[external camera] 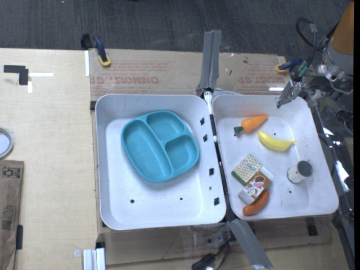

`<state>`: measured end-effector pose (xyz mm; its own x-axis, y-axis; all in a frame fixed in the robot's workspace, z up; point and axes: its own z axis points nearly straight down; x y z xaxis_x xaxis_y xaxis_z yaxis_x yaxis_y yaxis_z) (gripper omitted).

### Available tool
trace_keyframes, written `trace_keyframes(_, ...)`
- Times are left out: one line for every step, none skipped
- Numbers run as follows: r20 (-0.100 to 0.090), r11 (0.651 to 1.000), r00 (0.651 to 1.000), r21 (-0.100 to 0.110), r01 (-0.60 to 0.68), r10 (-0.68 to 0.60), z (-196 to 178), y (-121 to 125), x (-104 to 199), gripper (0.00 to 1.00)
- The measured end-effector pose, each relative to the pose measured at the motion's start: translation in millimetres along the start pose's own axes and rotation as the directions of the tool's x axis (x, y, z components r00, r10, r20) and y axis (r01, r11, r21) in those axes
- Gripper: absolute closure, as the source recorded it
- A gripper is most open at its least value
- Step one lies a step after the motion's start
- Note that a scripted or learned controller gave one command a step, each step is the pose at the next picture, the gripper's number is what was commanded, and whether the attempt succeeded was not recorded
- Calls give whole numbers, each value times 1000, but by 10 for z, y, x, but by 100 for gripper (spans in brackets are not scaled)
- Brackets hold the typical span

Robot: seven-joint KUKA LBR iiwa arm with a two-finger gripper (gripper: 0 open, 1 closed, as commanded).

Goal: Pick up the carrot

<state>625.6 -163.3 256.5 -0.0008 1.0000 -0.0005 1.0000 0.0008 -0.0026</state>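
The orange carrot (253, 122) with its green stub lies tilted in the back part of the right bin (320, 207), close to the divider side. My gripper (290, 93) hangs above the bin's back right corner, up and to the right of the carrot and apart from it. Nothing shows in its grasp.
A yellow banana (275, 142) lies just right of the carrot. Nearer the front are a patterned packet (247, 168), a small carton (254, 188), a reddish sausage (256, 203) and a small grey-capped cylinder (300, 171). The left bin (112, 207) holds a blue divided plate (160, 145).
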Motion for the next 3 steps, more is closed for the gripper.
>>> trace_keyframes(0,992,992,2,-124,124,772,-726,288,0)
trace_keyframes(-2,968,968,-8,-252,252,1421,117,299,0)
trace_keyframes(0,960,960,-3,-279,279,1641,263,576,0)
